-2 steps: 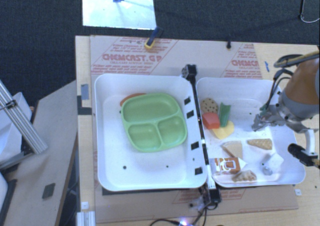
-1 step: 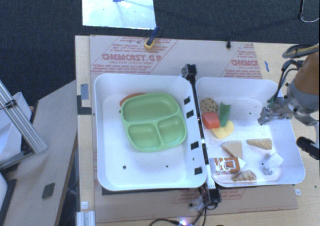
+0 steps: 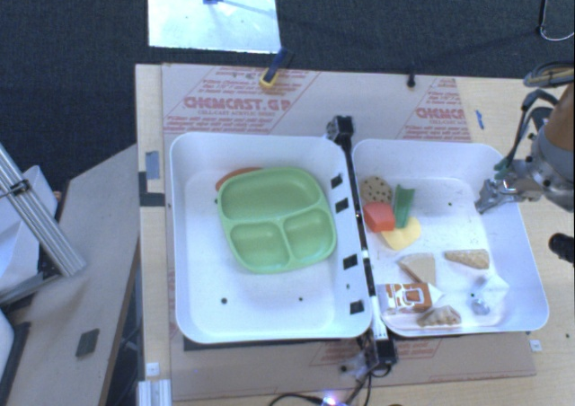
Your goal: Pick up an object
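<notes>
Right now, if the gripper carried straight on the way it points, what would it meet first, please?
The gripper points left over the right bin. Bare floor comes first, then probably the green block, though its height is unclear.

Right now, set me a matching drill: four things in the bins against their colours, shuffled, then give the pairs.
Things:
1. tray
2. cookie
3. block
4. cheese

Colours:
A. red
B. yellow
C. green
D. brown, dark-speckled

Pairs: 1-C, 2-D, 3-A, 4-B
</notes>
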